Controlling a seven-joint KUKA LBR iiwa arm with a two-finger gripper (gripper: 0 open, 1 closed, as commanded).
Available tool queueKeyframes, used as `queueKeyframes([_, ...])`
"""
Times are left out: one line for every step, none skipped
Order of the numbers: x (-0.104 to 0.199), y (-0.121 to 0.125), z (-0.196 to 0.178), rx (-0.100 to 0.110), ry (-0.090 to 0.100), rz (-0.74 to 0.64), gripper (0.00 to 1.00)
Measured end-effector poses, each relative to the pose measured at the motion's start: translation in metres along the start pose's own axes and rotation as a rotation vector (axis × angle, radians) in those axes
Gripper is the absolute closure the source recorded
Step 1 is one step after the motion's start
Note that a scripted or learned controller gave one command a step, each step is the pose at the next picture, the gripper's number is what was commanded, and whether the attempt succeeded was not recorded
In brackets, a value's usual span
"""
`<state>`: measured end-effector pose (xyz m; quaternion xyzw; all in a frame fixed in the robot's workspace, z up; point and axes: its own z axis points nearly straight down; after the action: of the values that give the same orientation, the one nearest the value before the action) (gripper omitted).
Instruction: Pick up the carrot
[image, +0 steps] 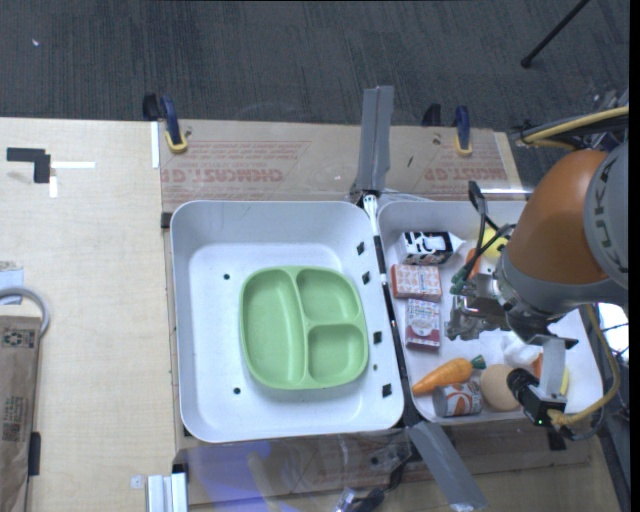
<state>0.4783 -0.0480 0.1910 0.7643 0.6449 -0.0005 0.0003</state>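
Two white bins sit side by side. Left bin: a green divided plate. Right bin: small packets at its left; below them the carrot, orange, lying aslant and free, beside a can and a beige ball. The gripper hangs above the carrot, its opening indistinct; the arm hides the bin's right part

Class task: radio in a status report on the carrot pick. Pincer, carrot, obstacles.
Pincer hovering above carrot, nothing held. Carrot lying in right bin. Can and egg-shaped ball crowd it.
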Motion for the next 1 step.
queueKeyframes([0.0687, -0.011, -0.0128, 0.0, 0.001, -0.773, 1.0])
